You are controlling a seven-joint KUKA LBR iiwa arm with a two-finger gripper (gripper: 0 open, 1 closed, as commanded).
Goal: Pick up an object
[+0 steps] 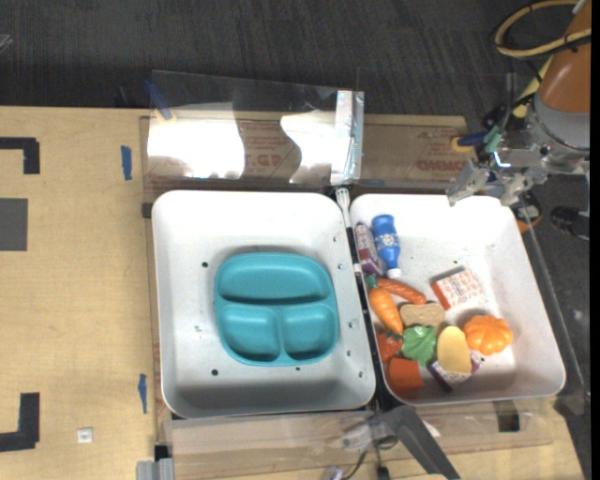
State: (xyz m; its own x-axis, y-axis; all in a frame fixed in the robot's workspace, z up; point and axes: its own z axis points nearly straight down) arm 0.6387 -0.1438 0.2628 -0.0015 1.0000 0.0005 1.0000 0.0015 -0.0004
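The right bin [525, 281] holds a pile of toy food along its left and near side. A blue bottle [384, 244] lies by the divider with a thin tube [364, 246] beside it. Below them are carrots [394, 298], a tan bread slice [424, 314], a green piece [419, 344], a yellow piece [454, 349], an orange pumpkin [489, 335], a red-and-white box [459, 288] and a red piece [405, 373]. My gripper [483, 180] hangs over the bin's far right rim, apart from all of them and holding nothing that I can see.
The left bin [178, 281] holds a teal divided tray [277, 305]. A clear plastic sheet [253, 141] stands behind the left bin. Yellow cable [539, 23] loops at the top right near the arm [567, 89].
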